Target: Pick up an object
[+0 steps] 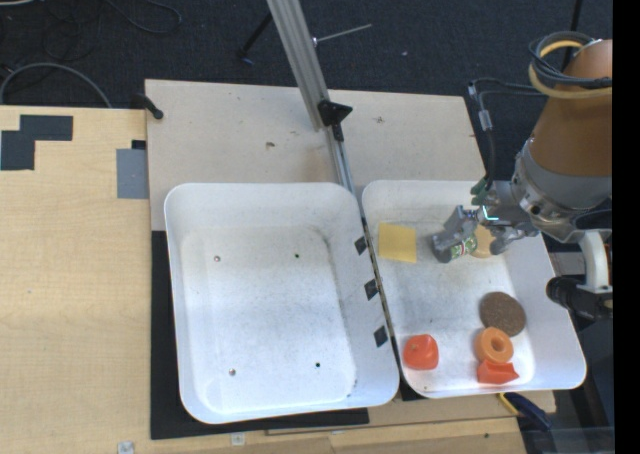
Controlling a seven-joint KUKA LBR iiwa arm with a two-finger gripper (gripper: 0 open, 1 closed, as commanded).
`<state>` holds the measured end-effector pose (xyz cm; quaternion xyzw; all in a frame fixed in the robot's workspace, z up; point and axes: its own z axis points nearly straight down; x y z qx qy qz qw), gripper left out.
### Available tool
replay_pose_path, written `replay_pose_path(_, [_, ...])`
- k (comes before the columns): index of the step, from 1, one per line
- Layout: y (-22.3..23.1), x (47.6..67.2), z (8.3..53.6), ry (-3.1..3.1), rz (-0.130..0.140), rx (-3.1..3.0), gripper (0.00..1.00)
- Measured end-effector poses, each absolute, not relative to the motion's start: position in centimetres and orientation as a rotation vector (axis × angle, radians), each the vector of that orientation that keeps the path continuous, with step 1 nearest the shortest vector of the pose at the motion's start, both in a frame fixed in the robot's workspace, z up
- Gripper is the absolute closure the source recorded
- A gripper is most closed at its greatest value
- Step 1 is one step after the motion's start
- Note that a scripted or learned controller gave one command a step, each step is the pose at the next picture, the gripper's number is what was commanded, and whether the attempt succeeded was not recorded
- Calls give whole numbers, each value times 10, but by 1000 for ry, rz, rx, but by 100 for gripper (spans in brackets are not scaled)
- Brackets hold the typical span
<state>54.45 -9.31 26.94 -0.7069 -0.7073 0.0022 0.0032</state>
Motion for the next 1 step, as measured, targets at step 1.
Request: replay_pose_path(1, [-94,545,271,-2217,2,-2222,0])
